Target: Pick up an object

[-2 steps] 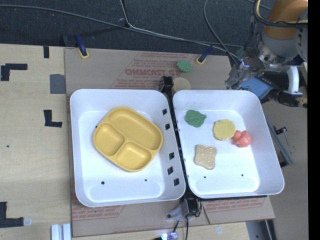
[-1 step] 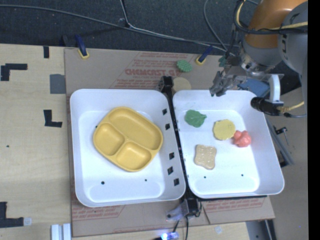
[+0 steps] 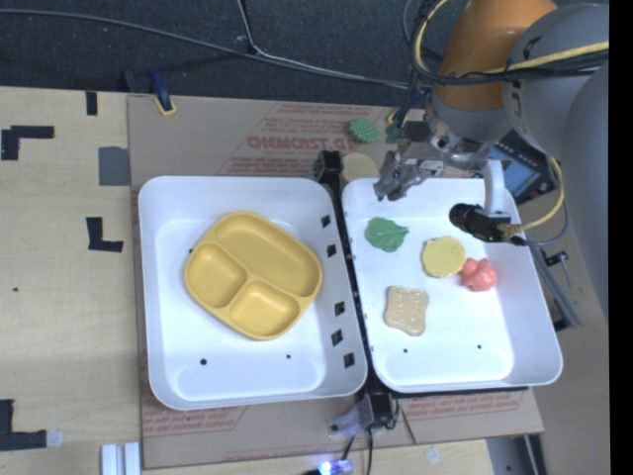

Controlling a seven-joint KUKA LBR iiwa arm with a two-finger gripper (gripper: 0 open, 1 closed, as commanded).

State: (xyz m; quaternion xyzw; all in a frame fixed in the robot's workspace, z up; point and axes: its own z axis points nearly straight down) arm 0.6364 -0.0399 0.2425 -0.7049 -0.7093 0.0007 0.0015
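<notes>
The right bin (image 3: 514, 364) holds a green leafy piece (image 3: 386, 234), a round yellow piece (image 3: 443, 256), a pink lump (image 3: 479, 274) and a tan toast slice (image 3: 406, 310). My gripper (image 3: 396, 183) hangs over the bin's far left corner, just above and behind the green piece. Its dark fingers point down with nothing seen between them. The arm's orange band (image 3: 490, 38) rises behind it.
The left bin (image 3: 168, 354) carries a yellow divided plate (image 3: 252, 275). A small green piece (image 3: 364, 130) lies on the cardboard beyond the bins. Black clips line the seam between the bins. Cables run across the dark floor at the back.
</notes>
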